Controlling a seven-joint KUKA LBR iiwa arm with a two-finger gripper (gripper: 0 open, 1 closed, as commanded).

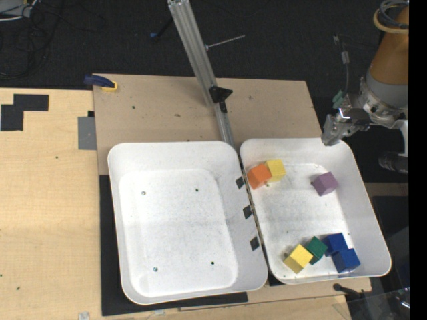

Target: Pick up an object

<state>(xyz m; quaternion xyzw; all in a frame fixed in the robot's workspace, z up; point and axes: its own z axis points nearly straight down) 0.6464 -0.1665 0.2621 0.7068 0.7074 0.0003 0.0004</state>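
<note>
Camera view, bench: we see two shallow white bins side by side, the left bin [127, 179] bare inside and the right bin [363, 199] holding small blocks.
Arm: we see the grey arm with its orange band [392, 52] coming in from the right, above the far right corner of the right bin.
Gripper: the gripper [331, 133] hangs over the far rim of the right bin, near its right corner; we cannot tell how its jaws stand, and we see no block in it.
Blocks near the far left: an orange block [259, 175] and a yellow block [275, 171] sit touching, close to the wall shared with the left bin.
Purple block [323, 183]: it lies alone, toward the far right of the bin, nearest of all the blocks to the gripper yet apart from it.
Near cluster: a second yellow block [297, 257], a green block [315, 249] and two blue blocks [340, 251] huddle together by the near rim.
Behind the bins: a metal rail [197, 52] slants up from between the bins, and a small blue and yellow clamp [100, 82] lies on the board's far left corner.
</note>
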